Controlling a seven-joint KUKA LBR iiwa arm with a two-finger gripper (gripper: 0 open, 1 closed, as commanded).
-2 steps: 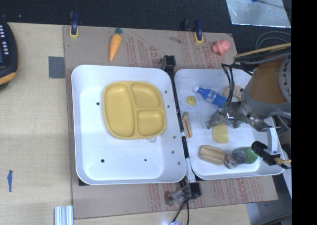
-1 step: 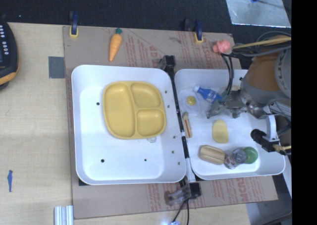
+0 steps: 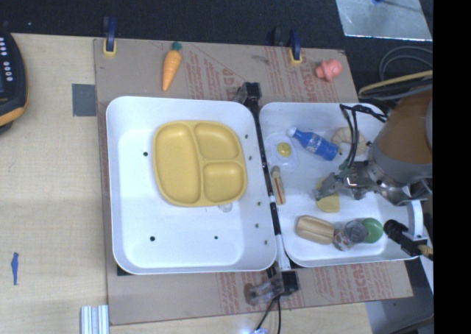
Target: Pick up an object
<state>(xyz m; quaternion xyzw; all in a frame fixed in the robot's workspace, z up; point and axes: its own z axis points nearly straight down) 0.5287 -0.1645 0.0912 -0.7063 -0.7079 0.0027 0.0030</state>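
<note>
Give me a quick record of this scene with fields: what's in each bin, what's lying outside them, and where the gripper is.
left bin: yellow divided plate
right bin: blue bottle, yellow disc, bread roll, green ball
outside bins: toy carrot, pink toy, both on the brown board beyond the bins
gripper: low in the right bin, over a small yellow piece
held: nothing visibly between the fingers

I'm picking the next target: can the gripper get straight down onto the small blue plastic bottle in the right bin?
Probably yes. The small blue plastic bottle lies flat in the right white bin with nothing on top; the gripper sits just below it.
</note>
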